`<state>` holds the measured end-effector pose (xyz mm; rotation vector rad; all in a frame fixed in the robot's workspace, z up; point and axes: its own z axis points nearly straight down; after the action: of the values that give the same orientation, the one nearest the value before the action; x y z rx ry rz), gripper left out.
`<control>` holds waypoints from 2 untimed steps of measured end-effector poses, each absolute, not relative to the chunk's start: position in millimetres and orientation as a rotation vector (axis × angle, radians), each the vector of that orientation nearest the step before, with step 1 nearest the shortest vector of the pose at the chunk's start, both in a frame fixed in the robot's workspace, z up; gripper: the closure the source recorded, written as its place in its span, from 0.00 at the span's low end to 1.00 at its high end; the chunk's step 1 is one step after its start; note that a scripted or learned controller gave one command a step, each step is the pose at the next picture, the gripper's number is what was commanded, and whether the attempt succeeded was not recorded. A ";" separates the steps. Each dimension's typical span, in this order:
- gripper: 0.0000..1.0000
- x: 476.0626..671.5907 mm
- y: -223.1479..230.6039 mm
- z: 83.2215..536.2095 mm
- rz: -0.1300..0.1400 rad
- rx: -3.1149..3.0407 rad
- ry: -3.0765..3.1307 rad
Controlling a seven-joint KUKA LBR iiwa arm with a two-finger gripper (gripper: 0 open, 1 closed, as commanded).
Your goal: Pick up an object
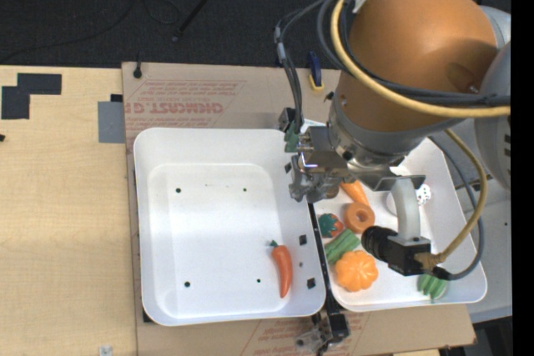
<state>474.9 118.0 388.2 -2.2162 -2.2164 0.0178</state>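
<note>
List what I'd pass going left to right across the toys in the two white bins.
Red chili pepper in the left bin → red fruit with a green top → orange pumpkin → white die, these three in the right bin.
</note>
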 end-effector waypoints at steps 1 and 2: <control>1.00 487.7 151.3 511.2 -0.010 -2.220 -2.228; 1.00 506.3 166.1 307.6 0.031 -2.213 -2.215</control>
<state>506.3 166.1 307.6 -2.2132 -2.2155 0.0314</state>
